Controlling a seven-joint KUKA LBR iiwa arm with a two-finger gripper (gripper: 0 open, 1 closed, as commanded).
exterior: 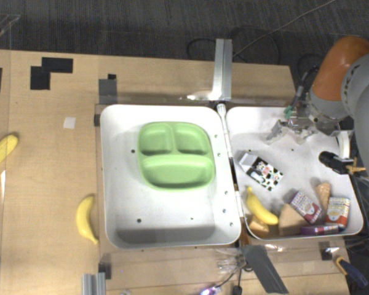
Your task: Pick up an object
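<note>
Camera view: two-finger gripper (293, 129) hovers with fingers spread, pinching nothing, over right shallow white bin (252, 123), above black-and-white patterned box (262, 171).

Even overhead light, picture slightly soft

Both white bins (230, 165) read bright, near washed out at the rims; soft shadow pools along the left bin's near wall; the dark floor (141, 11) at top stays dim; fine grain throughout, small items blurred

arm (347, 78): enters from right | gripper (289, 129): low, jaws spread, nothing between
</note>
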